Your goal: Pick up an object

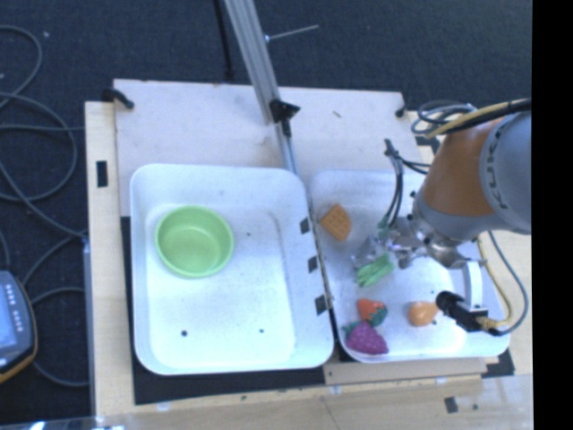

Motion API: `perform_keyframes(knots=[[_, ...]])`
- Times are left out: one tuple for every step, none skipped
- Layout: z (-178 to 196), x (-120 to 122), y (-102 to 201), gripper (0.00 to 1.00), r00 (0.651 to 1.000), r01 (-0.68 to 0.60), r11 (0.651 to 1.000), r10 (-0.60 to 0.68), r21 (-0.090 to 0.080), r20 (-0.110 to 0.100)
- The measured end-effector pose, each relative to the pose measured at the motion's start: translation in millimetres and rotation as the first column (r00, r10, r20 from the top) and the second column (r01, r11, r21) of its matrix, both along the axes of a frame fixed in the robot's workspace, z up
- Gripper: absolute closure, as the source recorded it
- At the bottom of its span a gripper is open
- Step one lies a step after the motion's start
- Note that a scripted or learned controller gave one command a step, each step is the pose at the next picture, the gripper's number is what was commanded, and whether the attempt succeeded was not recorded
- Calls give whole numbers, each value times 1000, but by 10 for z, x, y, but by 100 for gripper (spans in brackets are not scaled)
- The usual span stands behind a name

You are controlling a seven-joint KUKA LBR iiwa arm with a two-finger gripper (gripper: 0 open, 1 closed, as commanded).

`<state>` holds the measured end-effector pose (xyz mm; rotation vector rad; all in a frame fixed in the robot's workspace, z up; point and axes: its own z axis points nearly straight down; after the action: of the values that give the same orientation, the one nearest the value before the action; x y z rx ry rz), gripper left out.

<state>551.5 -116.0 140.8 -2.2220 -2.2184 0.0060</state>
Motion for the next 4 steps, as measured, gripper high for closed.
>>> perform_keyframes(knots=[[-417, -1, -15, 0, 1000, 0, 1000, 0, 0, 3], [-288, 14, -19, 100, 1000, 7, 1000, -7, 1, 9], [244, 17, -131, 100, 1000, 4, 1000, -4, -1, 11], [693, 36, -145, 100, 1000, -5, 1000, 5, 0, 11]])
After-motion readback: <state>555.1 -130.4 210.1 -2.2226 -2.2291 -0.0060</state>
